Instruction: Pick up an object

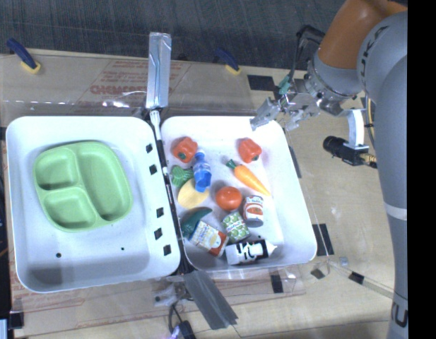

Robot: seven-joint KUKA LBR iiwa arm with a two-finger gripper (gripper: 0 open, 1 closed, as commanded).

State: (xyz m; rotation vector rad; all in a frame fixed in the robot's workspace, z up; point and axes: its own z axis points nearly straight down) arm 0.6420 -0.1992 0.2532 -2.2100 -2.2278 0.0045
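Note:
My gripper (pixel 273 116) hangs over the far right corner of the right bin (pixel 297 196), its fingers spread open with nothing between them. Just below and left of it lies a red pepper (pixel 249 149). An orange carrot (pixel 249 177) lies beside that. Further in are another red-orange pepper (pixel 184 149), a blue bottle (pixel 201 173), a red tomato (pixel 230 198), a yellow piece (pixel 192 197), a small can (pixel 254 210), a green-labelled packet (pixel 235 227), a dark green vegetable (pixel 191 219), a carton (pixel 210 238) and a black-and-white box (pixel 250 250).
The left bin (pixel 34 260) holds a green divided plate (pixel 81 184). A grey divider strip (pixel 158 69) stands at the back between the bins. The grey arm with its orange band (pixel 352 20) comes in from the upper right.

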